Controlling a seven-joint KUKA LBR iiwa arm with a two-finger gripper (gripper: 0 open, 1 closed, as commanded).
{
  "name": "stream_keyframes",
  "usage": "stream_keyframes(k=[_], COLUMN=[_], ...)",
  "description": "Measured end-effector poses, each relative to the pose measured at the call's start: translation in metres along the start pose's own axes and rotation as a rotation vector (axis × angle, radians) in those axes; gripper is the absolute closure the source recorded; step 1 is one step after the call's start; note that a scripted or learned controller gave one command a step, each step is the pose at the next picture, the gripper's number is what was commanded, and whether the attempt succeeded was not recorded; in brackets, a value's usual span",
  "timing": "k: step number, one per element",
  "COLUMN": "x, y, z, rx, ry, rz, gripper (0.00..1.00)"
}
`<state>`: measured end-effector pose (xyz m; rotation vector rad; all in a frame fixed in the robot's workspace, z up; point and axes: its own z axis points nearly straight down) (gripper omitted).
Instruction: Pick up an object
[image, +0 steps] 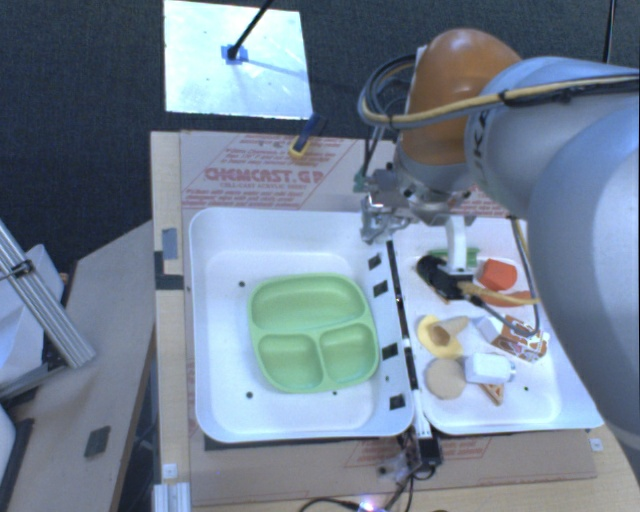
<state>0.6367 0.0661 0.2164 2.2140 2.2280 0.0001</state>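
We see the grey arm (570, 150) sweeping in large from the right; its orange band (450, 90) sits above the wrist; the gripper (376, 226) hangs low at the upper middle, pointing downward, its metal tip small and indistinct.

My arm (560, 150): cut off by the top and right edges.
Right bin (560, 395): my arm covers its far right corner.
My claw (385, 215): fingers too small and shadowed to judge.
Small pieces (505, 340) beside the orange block: too jumbled to name.
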Motion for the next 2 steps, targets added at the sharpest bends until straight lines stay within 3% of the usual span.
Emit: stream_keyframes(k=[2], x=[-0.011], y=[0.001], z=[-0.017], rx=[-0.002], ry=[0.001], rz=[0.005], gripper=[1.00])
